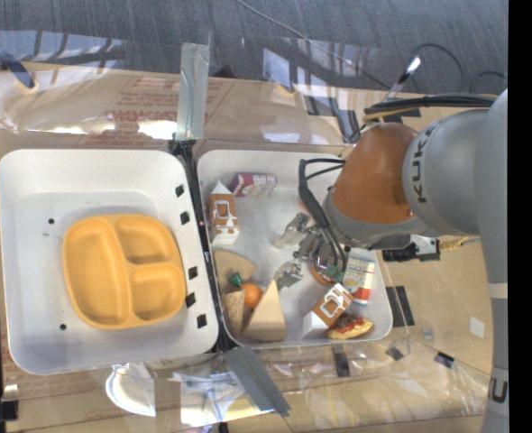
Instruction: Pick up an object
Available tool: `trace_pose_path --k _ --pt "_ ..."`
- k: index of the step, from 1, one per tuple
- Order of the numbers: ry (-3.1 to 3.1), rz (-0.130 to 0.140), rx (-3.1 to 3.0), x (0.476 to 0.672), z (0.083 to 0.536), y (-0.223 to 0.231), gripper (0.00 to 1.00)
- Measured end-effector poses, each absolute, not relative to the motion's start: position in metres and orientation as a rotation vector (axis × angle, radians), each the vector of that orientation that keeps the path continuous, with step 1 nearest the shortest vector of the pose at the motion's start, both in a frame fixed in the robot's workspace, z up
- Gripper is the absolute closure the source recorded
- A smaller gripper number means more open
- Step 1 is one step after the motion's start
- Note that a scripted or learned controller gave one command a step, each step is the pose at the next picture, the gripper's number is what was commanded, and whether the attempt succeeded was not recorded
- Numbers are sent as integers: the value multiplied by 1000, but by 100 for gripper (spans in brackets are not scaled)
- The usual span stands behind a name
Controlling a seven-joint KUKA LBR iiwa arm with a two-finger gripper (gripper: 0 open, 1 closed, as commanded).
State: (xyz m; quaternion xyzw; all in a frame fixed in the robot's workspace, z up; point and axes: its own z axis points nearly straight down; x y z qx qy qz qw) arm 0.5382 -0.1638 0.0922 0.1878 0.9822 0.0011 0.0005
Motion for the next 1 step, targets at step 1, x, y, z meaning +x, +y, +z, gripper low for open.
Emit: trace_pose_path --k 1 --pt "3091 3 541 485 93 -209 0"
